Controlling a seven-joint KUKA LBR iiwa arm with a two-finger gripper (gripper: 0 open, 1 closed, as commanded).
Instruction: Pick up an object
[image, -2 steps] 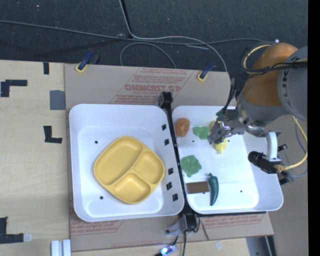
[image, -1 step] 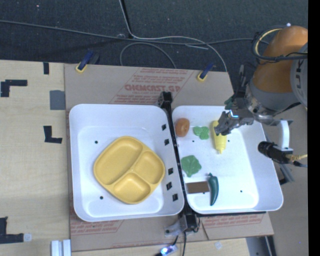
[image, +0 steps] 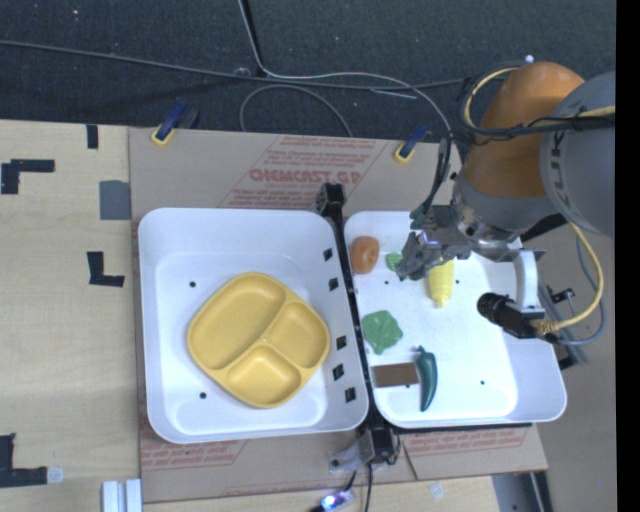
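Observation:
The right bin (image: 500, 400) holds several small objects: an orange ball-like piece (image: 364, 253) at the left wall, a yellow piece (image: 441, 281) further right, a green leafy piece (image: 381, 329), a brown block (image: 395, 375) and a dark green pepper (image: 427, 377). My gripper (image: 419, 252) hangs over the upper part of this bin, between the orange piece and the yellow piece, with its dark fingers close to the yellow one. I see nothing held between them.
The left bin (image: 165, 300) holds a yellow divided plate (image: 259, 338). Both bins rest on a cardboard sheet (image: 290, 170). A black cable part (image: 510, 313) of the arm hangs over the right bin's right side.

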